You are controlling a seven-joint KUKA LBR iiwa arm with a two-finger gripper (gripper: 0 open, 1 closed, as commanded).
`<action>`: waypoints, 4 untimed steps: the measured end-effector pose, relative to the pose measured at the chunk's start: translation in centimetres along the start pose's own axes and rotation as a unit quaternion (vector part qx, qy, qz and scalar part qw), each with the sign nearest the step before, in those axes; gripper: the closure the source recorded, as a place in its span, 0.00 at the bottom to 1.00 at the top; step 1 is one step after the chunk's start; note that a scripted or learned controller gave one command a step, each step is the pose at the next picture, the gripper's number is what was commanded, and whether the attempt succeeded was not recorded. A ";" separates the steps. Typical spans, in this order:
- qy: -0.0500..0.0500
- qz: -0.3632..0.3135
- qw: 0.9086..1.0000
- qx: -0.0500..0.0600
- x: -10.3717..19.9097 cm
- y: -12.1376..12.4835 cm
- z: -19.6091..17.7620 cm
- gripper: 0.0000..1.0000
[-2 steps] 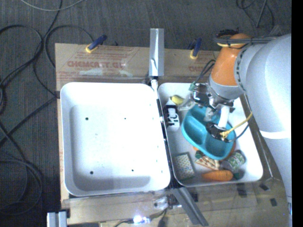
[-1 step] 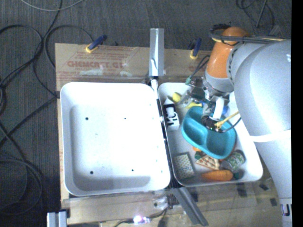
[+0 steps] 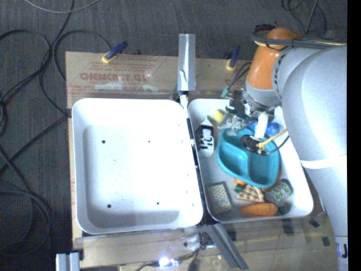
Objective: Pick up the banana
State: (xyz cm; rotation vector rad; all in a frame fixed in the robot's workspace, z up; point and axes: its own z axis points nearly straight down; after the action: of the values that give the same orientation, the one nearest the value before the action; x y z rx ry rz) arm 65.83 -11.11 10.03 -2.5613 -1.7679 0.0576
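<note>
My tool (image 3: 240, 116) is lowered into the right bin (image 3: 304, 199), at its far end. Tool state: I cannot tell, because the wrist hides it. The banana (image 3: 216, 117) lies just left of my tool, against the bin's far wall, mostly covered. Directly below my tool sits a blue dish (image 3: 248, 161). A white bottle (image 3: 205, 139) with black markings, too small to read, stands left of the dish. Further toward the near wall lie a carrot (image 3: 259, 209), a waffle (image 3: 250, 194) and a sponge (image 3: 219, 197). The left bin (image 3: 135, 162) is well to my tool's left. Beyond it, the surface (image 3: 115, 78) carries faint red lettering that I cannot read reliably.
</note>
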 end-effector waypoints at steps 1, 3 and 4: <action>-0.001 0.000 1.000 0.001 -0.1 -0.1 -0.8 1.00; -0.004 0.011 1.000 0.008 0.1 -0.2 0.8 0.00; 0.001 0.041 0.999 0.011 -0.9 -0.1 0.4 0.00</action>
State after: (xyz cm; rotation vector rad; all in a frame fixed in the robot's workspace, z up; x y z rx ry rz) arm 65.42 -11.91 9.62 -2.6155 -1.6518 0.0757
